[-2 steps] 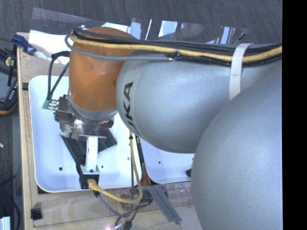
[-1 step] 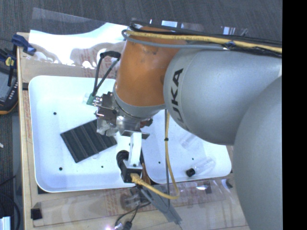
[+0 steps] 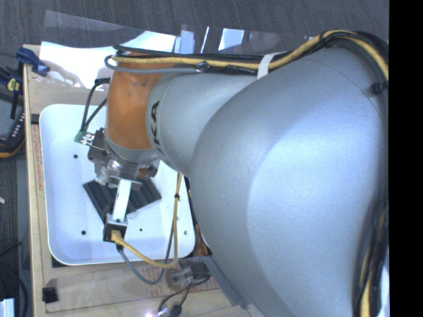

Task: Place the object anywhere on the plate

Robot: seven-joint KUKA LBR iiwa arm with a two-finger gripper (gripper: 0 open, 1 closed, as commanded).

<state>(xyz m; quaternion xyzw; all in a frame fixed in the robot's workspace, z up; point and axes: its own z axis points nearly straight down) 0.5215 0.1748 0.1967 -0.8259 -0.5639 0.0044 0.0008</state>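
Dark carpet (image 3: 198, 5) all round, and on it a wooden bench (image 3: 86, 289) carrying a shallow white bin (image 3: 56, 177) at the left of the camera view. Across most of the rest, the bulk of the grey arm (image 3: 284, 177), bent down over that bin at its orange band (image 3: 129, 117). Just below the band, the gripper (image 3: 125, 177), aimed straight down at the bin floor. Directly beneath it, a dark ribbed piece (image 3: 98, 195), flat on the white floor in the bin's nearer half, spread out to either side of the wrist and apart from the bin walls. Cannot tell whether the jaws are apart, together or clamped on anything, hidden as they are under the wrist. Cannot tell either whether touching the piece or hanging just above it. Hard to say, too, whether that dark piece is the object to be carried or the plate meant to receive it. Judged from the low, centred pose: probably at the point of contact, either a grasp or a set-down. Calls next for a clean vertical lift, slow enough to show whether anything comes up between the jaws, then a check of what lies where on the bin floor.
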